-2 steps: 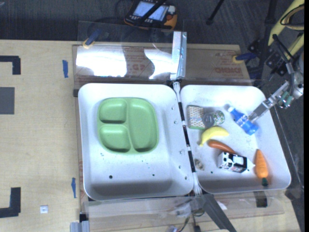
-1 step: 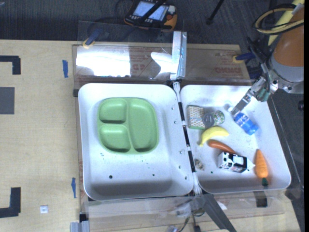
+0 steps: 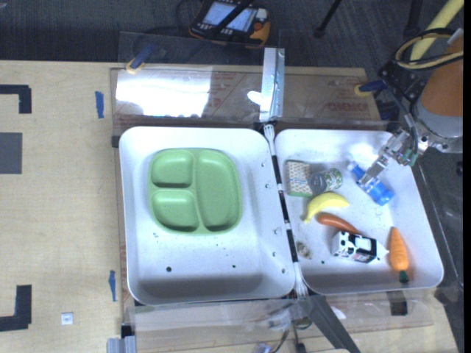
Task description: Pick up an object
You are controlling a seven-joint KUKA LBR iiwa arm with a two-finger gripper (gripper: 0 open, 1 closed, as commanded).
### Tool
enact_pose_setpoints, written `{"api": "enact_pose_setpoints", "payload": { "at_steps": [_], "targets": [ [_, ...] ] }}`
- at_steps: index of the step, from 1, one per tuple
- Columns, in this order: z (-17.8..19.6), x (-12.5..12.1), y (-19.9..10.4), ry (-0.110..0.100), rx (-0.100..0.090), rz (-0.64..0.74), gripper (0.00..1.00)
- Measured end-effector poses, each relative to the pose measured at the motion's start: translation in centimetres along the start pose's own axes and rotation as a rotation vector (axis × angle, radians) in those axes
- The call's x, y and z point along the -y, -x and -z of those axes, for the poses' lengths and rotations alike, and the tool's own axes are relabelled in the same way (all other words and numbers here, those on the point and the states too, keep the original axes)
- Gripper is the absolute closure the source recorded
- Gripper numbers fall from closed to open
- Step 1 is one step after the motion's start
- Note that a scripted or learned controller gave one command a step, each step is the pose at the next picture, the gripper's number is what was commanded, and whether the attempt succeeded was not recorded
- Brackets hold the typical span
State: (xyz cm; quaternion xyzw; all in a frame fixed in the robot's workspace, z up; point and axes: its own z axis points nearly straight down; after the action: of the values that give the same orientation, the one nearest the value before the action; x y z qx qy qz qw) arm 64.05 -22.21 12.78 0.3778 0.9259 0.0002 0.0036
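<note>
The right bin (image 3: 430, 230) holds several small objects. A blue item (image 3: 378, 190) with a whitish end lies at its upper right. My gripper (image 3: 375, 170) hangs slanted right over the blue item's upper end, reaching in from the right; whether it touches the item is unclear. Lower down lie a yellow banana (image 3: 326, 202), a red-orange pepper (image 3: 340, 223), a black-and-white packet (image 3: 355, 248) and an orange carrot (image 3: 398, 251). A patterned pouch (image 3: 297, 177) and a small dark can (image 3: 326, 179) rest near the bin's left wall.
The left bin (image 3: 140, 256) carries a green divided plate (image 3: 195, 190). A metal divider (image 3: 272, 83) stands behind the bins. A handheld pendant (image 3: 227, 19) lies at the far top. Cables and the orange arm band (image 3: 445, 90) crowd the upper right.
</note>
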Motion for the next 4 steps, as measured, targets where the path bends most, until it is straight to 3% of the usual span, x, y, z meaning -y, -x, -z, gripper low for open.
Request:
{"api": "enact_pose_setpoints", "payload": {
  "at_steps": [1,2,3,4],
  "targets": [
    [-4.2,-0.5,0.1,-0.001,-0.007,0.019,0.00],
    [-2.9,-0.7,0.2,0.002,0.002,0.021,1.00],
    [-2.9,-0.7,0.3,0.002,0.002,0.021,0.00],
    [-4.0,-1.1,0.9,-0.009,-0.020,0.041,0.00]
  ]
}}
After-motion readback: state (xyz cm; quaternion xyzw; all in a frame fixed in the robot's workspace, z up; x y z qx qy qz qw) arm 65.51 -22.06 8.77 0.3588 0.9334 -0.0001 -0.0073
